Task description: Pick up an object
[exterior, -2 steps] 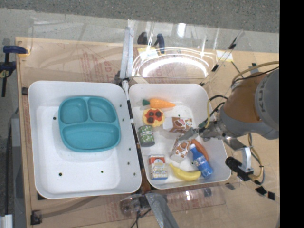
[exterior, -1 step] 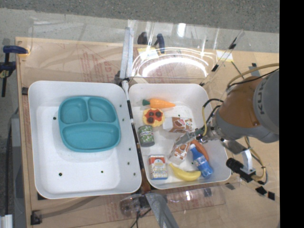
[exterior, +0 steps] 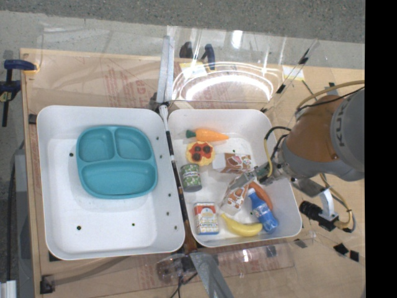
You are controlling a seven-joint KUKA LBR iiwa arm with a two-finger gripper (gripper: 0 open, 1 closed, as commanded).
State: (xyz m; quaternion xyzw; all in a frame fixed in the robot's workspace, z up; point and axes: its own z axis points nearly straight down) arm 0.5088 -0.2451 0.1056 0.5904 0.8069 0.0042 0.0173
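My arm (exterior: 322,138) comes in from the right over the right bin (exterior: 282,185), gripper (exterior: 248,180) low in the pile around the snack packets (exterior: 237,177); can't tell whether it's open, closed or gripping anything. Right bin contents: toy carrot (exterior: 209,135) near the top, pizza slice toy (exterior: 201,152) below it, small green can (exterior: 191,176) by the left wall, red and white carton (exterior: 207,218) at the bottom, banana (exterior: 240,226) just beside it, blue bottle (exterior: 263,214) touching the banana, orange-red piece (exterior: 263,194) above the bottle. Left bin (exterior: 56,185) holds a teal divided plate (exterior: 116,161), lying flat in its upper half. Both bins sit side by side on the worktop (exterior: 93,79)
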